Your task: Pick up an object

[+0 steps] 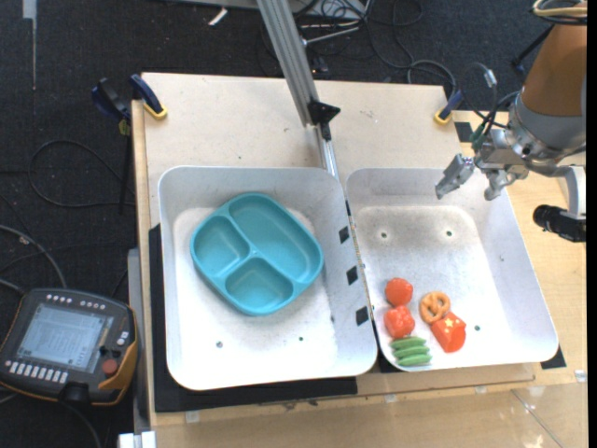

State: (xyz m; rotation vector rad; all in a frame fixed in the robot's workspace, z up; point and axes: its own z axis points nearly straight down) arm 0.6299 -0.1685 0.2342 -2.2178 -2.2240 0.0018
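I am seeing a blue divided plate [256, 264] sitting alone in the left bin [187, 343], probably as a drop target. Right of that plate, in the right bin [522, 278], the toy foods are crowding its near corner: two red pieces [399, 308], a pretzel [434, 305], a red chunk [450, 333] and a green pod [410, 350]. Farther right and back from the plate, the gripper [474, 179] is hovering over the bin's far edge, its fingers [451, 177] spread apart and gripping nothing. I am reading no labels anywhere.
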